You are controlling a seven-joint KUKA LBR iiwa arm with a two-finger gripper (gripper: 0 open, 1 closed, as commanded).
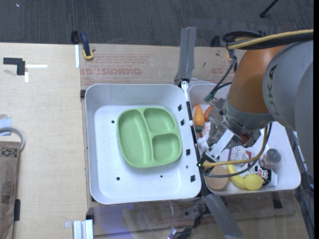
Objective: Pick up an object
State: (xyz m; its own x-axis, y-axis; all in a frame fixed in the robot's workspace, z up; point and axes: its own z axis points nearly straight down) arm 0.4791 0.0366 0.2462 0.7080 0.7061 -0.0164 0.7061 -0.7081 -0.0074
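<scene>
Where the arm (269, 78) reaches in from the right, its grey bulk and orange band hang over the right bin (291, 176) and hide much of what lies in it; the gripper (212, 151) is low over that bin's left part, close to the wall between the two bins; whether it is released or clenched cannot be told, since the wrist and cables cover its tip, and nothing can be seen in its grasp. A yellow hose (234, 161) curls under the wrist; black cables loop beside it.

The right bin holds several small things: an orange piece (199, 114) near its upper left corner, just beside the dividing wall; a tan round thing (217, 179) at the near edge, below the gripper; a yellow thing (246, 179) just to the right of that, touching or nearly touching it; a small jar (271, 157) with a grey lid further right; a printed packet (263, 173) between the yellow thing and the jar, partly covered.

The left bin (99, 148) holds a green plate (148, 136) with three compartments, lying flat and a little turned, well apart from the gripper.

Both bins sit on a wooden bench (40, 113); a brown paper bag (9, 183) lies at the bench's left edge; a cardboard sheet (129, 63) lies behind the bins.
</scene>
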